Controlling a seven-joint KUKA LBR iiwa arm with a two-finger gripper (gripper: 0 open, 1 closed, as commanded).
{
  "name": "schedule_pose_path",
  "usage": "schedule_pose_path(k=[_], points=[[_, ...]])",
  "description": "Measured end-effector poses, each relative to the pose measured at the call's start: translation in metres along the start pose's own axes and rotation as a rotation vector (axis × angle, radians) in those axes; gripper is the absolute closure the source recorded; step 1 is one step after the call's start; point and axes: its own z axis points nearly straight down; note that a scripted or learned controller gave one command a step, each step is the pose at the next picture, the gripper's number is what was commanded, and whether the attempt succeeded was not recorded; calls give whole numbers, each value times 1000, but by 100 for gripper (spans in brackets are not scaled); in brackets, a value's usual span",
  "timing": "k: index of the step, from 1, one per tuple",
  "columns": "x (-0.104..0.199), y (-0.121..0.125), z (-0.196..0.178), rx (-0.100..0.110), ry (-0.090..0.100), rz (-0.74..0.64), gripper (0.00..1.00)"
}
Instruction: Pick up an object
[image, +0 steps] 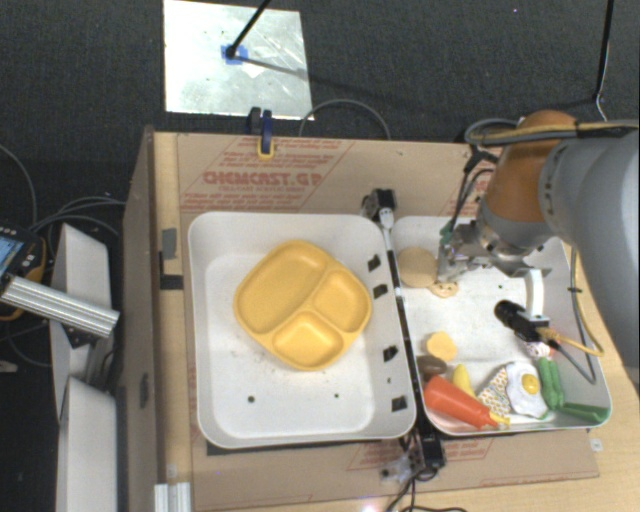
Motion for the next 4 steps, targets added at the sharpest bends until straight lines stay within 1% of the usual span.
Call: schedule_pose_path(k=[1,2,3,4], points=[[0,-1,1,2,0,0,0],[0,35,11,29,1,-6,0],[-25,-3,13,9,0,4,0],[4,26,12,21,-9,-4,0]])
